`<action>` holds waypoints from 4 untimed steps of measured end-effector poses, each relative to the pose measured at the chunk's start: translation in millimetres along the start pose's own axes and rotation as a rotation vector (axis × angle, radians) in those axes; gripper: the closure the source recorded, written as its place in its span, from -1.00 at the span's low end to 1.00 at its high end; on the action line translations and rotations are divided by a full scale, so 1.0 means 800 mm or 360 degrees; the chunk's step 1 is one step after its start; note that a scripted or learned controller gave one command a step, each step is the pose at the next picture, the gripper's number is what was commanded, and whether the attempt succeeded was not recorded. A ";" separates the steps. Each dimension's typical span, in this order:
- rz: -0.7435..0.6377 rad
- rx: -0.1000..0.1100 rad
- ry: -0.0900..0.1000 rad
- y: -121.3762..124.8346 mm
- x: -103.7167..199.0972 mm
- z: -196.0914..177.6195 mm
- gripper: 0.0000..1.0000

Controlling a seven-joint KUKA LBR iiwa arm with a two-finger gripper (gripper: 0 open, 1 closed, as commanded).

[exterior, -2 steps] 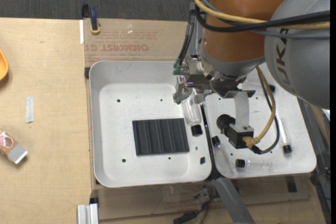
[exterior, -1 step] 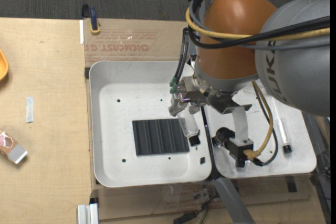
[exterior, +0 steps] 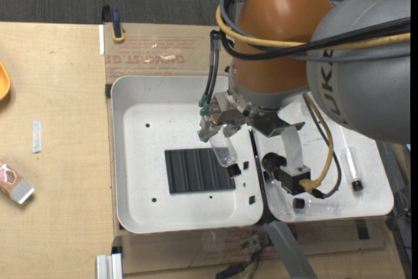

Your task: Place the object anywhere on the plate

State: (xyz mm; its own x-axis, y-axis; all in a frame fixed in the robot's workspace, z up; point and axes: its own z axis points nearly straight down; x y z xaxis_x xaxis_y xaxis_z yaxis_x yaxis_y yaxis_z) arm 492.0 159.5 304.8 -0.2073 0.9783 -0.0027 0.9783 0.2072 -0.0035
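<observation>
In the right-hand shallow white bin (exterior: 375,202), toward its 3 o'clock side, lies a slim white pen-like stick with a black cap (exterior: 351,170). Its long axis runs roughly from 11 to 5 o'clock, with the capped end pointing to 5 o'clock. It lies flat on the bin floor, well apart from the plate. A small black piece (exterior: 298,204) sits near this bin's 7 o'clock corner.

The left-hand shallow white bin (exterior: 130,160) holds a black ribbed rectangular plate (exterior: 196,171), lying flat at about 5 o'clock of the bin's middle, its ribs running from 12 to 6 o'clock.

The grey arm with the orange band (exterior: 281,36) reaches over the divide between the bins. Its metal two-finger gripper (exterior: 219,140) hangs over the left bin, at the plate's 1 o'clock corner. A clear piece (exterior: 225,155) shows under it, at the plate's edge. Whether the gripper is released or clenched on that piece cannot be told.
</observation>
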 end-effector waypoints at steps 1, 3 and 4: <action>0.0001 0.0000 0.0000 0.039 -0.009 -0.009 1.00; 0.0906 0.0001 -0.0001 0.019 0.023 0.020 1.00; 0.1445 0.0003 -0.0002 -0.018 0.001 0.000 1.00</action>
State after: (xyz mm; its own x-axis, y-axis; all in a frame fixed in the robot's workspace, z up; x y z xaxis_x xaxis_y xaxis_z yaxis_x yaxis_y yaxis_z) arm 477.4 157.2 304.7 0.6438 0.7652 -0.0061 0.7652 -0.6438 -0.0010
